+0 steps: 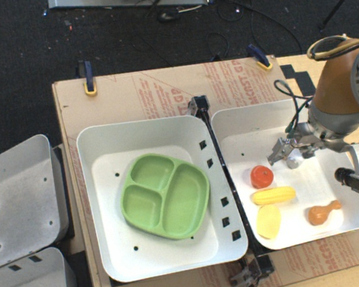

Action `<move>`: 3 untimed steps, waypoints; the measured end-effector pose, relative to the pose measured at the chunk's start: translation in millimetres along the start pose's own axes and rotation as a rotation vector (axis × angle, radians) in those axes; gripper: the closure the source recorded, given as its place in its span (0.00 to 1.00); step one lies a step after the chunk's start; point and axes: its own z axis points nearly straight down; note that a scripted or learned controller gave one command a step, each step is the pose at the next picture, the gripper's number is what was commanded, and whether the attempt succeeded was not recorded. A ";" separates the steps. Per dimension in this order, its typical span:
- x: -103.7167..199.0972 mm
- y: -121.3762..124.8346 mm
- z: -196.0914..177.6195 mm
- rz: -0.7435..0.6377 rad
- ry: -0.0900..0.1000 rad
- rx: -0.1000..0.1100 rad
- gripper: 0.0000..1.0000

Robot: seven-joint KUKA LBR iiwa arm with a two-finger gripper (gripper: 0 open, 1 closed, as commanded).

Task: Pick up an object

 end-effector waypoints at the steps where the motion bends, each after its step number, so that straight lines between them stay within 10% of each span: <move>1: -4.0 5.6 5.4 0.000 -0.001 -0.007 0.00; 2: -7.3 9.5 -8.5 0.000 -0.013 -0.026 1.00; 3: -17.6 13.1 -63.1 -0.001 0.007 0.005 1.00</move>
